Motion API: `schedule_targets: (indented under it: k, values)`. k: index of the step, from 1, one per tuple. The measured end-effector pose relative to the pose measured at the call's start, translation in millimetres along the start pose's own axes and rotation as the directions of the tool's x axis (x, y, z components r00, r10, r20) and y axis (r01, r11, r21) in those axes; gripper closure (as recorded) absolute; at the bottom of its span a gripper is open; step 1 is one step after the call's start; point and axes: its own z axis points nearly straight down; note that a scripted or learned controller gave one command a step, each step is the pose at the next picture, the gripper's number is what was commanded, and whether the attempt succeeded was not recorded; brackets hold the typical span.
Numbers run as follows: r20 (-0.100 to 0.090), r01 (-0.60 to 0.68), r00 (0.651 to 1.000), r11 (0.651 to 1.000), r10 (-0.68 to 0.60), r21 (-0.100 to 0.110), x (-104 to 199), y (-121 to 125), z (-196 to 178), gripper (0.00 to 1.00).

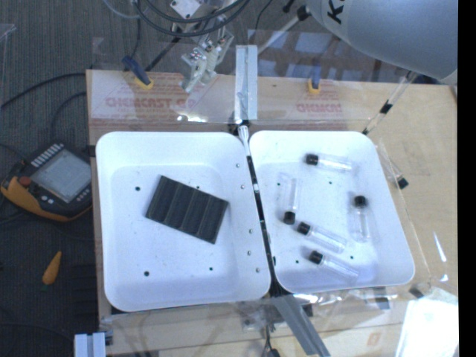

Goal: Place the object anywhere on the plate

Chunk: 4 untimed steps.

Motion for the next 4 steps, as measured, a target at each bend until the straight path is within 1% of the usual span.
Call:
schedule_targets:
  k: [1, 2, 3, 4]
  values:
    - [-0.001, -0.397, 0.918, 0.918, 0.397, 0.000, -11.7, -9.3, -0.2, 1.00]
    - [0.000, 0.279, 0.960, 0.960, -0.279, -0.001, -11.7, -9.4, 0.6, 1.00]
    - [-0.002, -0.398, 0.917, 0.917, 0.398, -0.001, -11.4, -9.1, -0.1, 1.00]
    - [-0.002, -0.108, 0.994, 0.994, 0.108, -0.001, -11.2, -9.1, -0.1, 1.00]
